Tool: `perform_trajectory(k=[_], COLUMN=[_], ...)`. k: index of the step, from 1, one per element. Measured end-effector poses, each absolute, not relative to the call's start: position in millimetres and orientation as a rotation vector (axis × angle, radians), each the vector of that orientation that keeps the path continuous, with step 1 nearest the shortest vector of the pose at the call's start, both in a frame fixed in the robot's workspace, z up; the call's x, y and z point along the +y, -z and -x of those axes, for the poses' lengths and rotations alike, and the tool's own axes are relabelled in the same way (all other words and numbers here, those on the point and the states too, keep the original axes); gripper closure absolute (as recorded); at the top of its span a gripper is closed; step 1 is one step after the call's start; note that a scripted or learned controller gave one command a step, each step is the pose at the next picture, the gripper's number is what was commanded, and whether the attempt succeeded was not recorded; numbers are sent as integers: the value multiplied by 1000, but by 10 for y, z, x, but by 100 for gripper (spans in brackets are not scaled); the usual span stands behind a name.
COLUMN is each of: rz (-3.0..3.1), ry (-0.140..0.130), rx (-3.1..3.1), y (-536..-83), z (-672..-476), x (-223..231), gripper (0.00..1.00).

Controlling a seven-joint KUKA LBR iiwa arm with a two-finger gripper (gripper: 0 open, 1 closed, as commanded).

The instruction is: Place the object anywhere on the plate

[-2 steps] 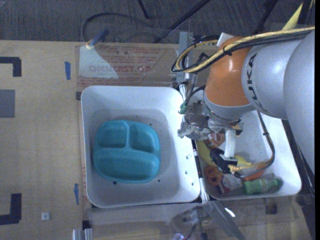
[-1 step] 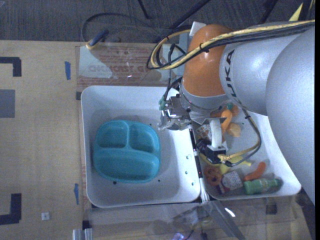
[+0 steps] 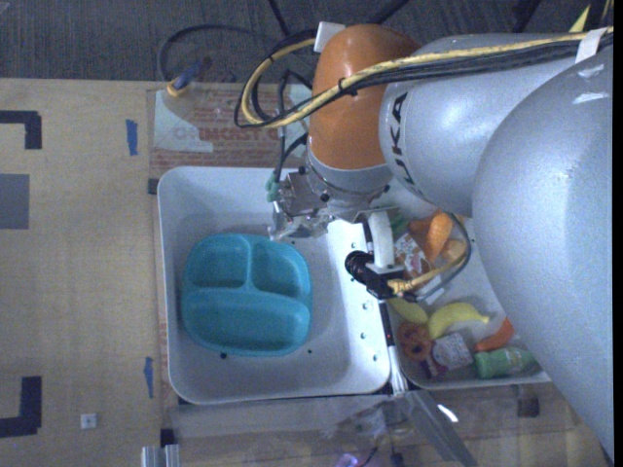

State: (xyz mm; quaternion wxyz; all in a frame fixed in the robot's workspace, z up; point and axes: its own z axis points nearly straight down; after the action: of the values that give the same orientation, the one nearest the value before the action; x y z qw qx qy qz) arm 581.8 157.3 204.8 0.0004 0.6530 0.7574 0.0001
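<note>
The blue plate [image 3: 247,294], divided into 3 compartments, is lying flat in the left white bin [image 3: 195,197], toward that bin's left half. The grey arm [image 3: 506,144] with its orange band [image 3: 355,86] is reaching in from the right and hanging over the bin's upper right part, just above the plate's top right edge. The gripper [image 3: 292,214] is sitting at the plate's upper right rim; how far apart its tips are standing cannot be told from this angle, and nothing can be made out in its grasp. To the right of the plate, the right bin [image 3: 458,379] is holding a yellow banana [image 3: 458,316], an orange carrot-like piece [image 3: 440,233], a green bottle [image 3: 504,361] and a brown ring-shaped toy [image 3: 413,340], all well apart from the plate. Which of these is the object cannot be told.
</note>
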Motion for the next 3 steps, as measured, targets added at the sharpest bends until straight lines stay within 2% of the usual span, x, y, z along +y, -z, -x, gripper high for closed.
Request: perform_trajectory(k=[1,2,3], rz=[-1899,-1899,-1819], ry=[4,3,4], rx=[2505,2504,2564], y=[-2167,-2168,-1956], z=[-5500,-5502,-5242], x=[2147,2145,1635], gripper=[100,0,0])
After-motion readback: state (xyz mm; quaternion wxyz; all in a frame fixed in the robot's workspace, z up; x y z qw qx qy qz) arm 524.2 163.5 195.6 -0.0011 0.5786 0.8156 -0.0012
